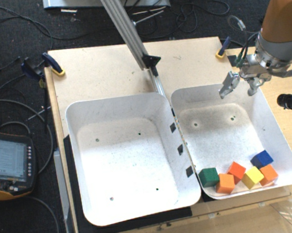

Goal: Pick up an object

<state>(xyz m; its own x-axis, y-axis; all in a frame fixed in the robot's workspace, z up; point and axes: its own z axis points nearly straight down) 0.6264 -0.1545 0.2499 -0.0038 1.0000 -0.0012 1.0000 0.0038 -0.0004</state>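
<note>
From the overhead camera I see my gripper [239, 86] hanging over the right bin's [275, 123] far edge, fingers spread with nothing between them. The blocks (green [209, 176], orange [226, 182], yellow [252, 176], blue [262, 158]) cluster along its near wall.

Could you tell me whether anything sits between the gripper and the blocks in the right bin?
Nothing visible does. The gripper, open, hovers over the right bin's far edge, and bare bin floor separates it from the blocks along the near wall.
</note>
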